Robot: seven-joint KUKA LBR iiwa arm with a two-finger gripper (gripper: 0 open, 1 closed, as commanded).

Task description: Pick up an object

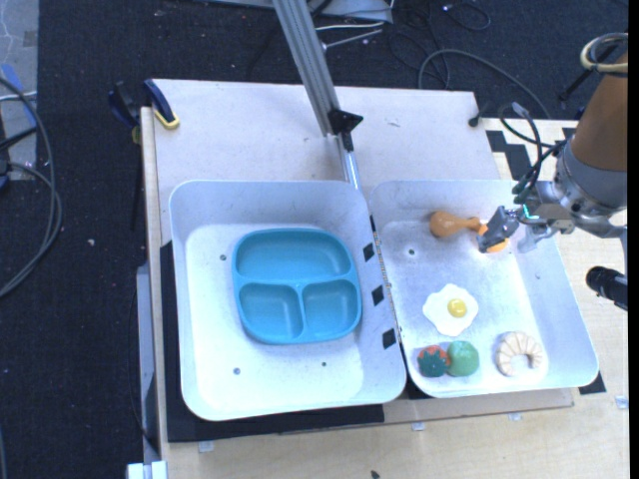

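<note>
White bins [200, 267] numbered two; one blue tray [297, 284], one fried egg [450, 309], one croissant [520, 353]. Gripper [499, 233] at three o'clock, jaws' state indiscernible.

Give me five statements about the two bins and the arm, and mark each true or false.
1. The blue divided plate lies in the left bin. True.
2. The fried egg toy sits on the blue plate. False: it lies in the right bin, apart from the plate.
3. The gripper is over the right bin, close to the orange drumstick-shaped toy. True.
4. The shrimp-like toy lies in the left bin. False: it is in the right bin's near corner.
5. The green and red toy lies nearer the camera than the egg. True.
</note>
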